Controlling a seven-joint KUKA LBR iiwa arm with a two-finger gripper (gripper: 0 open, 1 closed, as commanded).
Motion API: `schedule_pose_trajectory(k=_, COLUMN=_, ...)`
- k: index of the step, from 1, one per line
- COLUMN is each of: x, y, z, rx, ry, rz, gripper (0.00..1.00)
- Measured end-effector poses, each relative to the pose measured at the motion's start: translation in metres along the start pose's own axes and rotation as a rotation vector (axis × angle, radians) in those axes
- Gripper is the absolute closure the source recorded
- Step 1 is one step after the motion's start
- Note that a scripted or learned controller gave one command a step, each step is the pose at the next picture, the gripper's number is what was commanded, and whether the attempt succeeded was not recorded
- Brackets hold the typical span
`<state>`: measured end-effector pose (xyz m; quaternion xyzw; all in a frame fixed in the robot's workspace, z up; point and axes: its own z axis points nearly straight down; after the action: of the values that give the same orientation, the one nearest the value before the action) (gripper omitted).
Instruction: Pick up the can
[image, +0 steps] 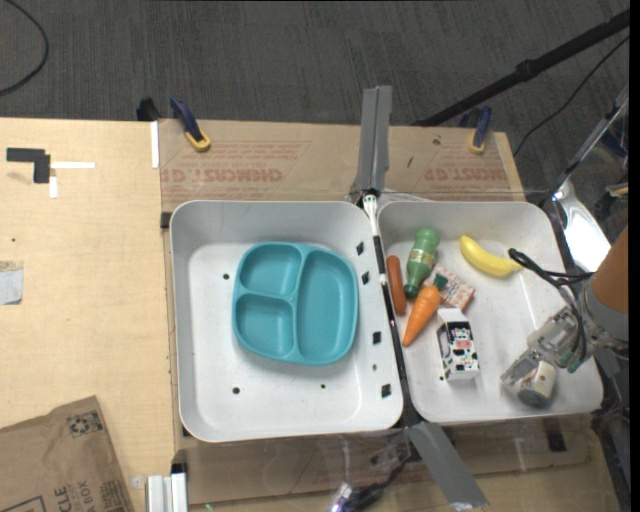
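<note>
The can (537, 384) is a small silvery cylinder lying on its side in the front right corner of the right bin (480, 408). My gripper (551, 352) hangs directly over it at the right edge of the view, its metal tip at or touching the can's top. The gripper's body hides part of the can.
In the right bin lie a white carton (458, 346), a carrot (422, 310), a red sausage (397, 283), a green bottle (423, 256), a small pink box (458, 290) and a banana (487, 258). A teal divided plate (297, 302) sits in the left bin (200, 330). A black cable (535, 265) loops over the right bin.
</note>
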<state>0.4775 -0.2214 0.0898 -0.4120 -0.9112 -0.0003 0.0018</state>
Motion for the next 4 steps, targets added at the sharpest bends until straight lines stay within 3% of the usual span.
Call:
schedule_pose_trajectory(k=1, x=-0.001, y=0.001, z=-0.008, rx=-0.001, ry=0.000, rz=0.003, gripper=1.00)
schedule_pose_trajectory(k=2, x=0.042, y=0.039, z=-0.125, rx=-0.001, ry=-0.004, rz=-0.139, gripper=1.00)
schedule_pose_trajectory(k=3, x=0.041, y=0.038, z=-0.125, rx=-0.001, ry=-0.004, rz=-0.139, gripper=0.00)
schedule_pose_trajectory(k=4, x=0.012, y=0.010, z=-0.022, rx=0.001, ry=-0.001, rz=-0.014, gripper=0.00)
